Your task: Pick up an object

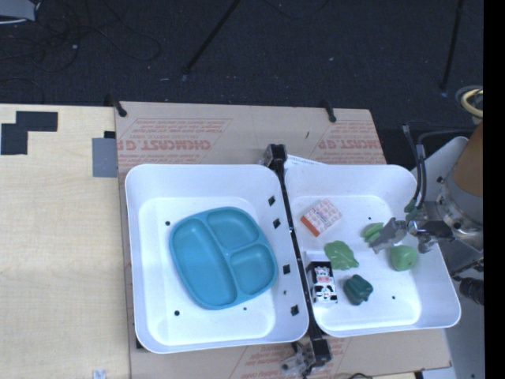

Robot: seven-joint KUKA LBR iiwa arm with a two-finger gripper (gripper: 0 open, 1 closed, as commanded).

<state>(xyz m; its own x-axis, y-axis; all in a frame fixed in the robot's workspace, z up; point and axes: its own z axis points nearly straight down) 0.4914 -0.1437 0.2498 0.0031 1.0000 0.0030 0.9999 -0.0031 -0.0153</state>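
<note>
Camera view, looking down at a slant on a table carrying two shallow white bins side by side. The left bin [150, 212] holds a blue divided plate [221, 255] lying flat. The right bin [371, 181] holds several small things: a white and orange packet [320, 215] near the middle, a light green leaf-shaped piece [341, 253] below it, a small black and white cow figure [322, 283] by the divider, a dark green lump [358, 289] toward the front, a small green piece [372, 231] and a light green lump [403, 257] on the right.

The arm reaches in from the right, and its pincer [401, 234] hangs low over the right side of the right bin, between the small green piece and the light green lump, just above the latter. Its grey fingers look spread apart with nothing visibly between them, though the detail is small.

The light green lump seems the likeliest thing to pick. Judging by its look, it is a small toy food piece: light, probably plastic or rubbery, smooth and rounded, so it could slip or roll out of a pinch. Closing across its widest middle, with fingers straddling it squarely, seems the safest hold; nothing here looks fragile
</note>
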